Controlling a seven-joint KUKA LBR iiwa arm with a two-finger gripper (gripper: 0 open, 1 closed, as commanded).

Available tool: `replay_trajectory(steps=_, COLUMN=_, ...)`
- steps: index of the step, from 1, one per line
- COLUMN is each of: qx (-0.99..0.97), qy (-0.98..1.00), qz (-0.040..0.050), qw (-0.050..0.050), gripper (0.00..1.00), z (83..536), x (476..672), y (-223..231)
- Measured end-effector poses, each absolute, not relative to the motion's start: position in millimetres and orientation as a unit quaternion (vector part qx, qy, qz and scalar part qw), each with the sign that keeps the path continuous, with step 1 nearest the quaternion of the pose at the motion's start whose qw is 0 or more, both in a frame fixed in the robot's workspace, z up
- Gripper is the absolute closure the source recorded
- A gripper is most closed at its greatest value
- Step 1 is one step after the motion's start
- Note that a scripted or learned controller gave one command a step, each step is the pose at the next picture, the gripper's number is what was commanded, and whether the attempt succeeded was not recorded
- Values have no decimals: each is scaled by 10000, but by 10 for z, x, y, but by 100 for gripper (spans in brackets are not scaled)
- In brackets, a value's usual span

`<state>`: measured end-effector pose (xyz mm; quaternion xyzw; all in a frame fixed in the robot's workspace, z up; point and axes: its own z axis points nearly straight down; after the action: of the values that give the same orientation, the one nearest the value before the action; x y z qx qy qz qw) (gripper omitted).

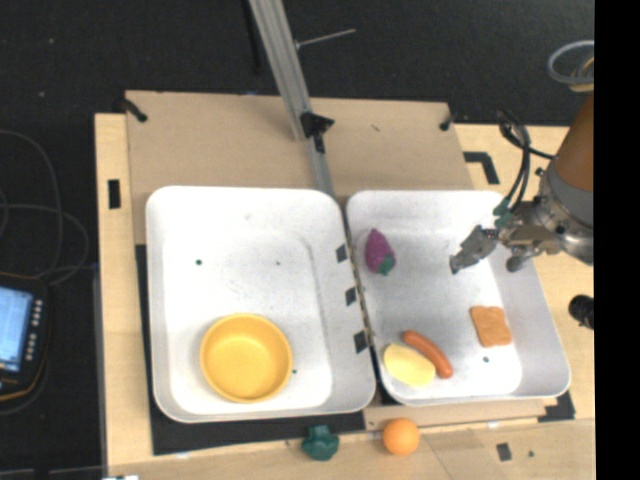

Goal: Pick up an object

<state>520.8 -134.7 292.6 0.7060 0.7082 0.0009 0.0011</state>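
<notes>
The right bin [520,378] holds a purple eggplant-like toy [378,251] near its left wall. It also holds a tan square piece [490,325] at the right, and a pale yellow lump [409,365] with a red sausage [428,353] lying against it at the front. My gripper [490,258] hangs over the upper right part of this bin, above and slightly left of the tan square. It is open, with nothing between its two dark fingers. A yellow bowl [246,356] sits in the front of the left bin [170,218].
An orange ball [400,436] and a small green object [320,443] lie on the bench in front of the bins. A metal pole [285,58] slants up from the divider between the bins. A screen [15,333] stands at the far left.
</notes>
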Motion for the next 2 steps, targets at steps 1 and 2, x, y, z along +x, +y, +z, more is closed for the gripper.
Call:
replay_trajectory(steps=1, qx=7065, qy=7077, qz=11, qw=13, gripper=0, z=2926, x=5208, y=-1349)
replay_trajectory(steps=2, qx=7072, qy=7070, qz=-17, qw=-11, gripper=0, z=2305, x=5190, y=-1399)
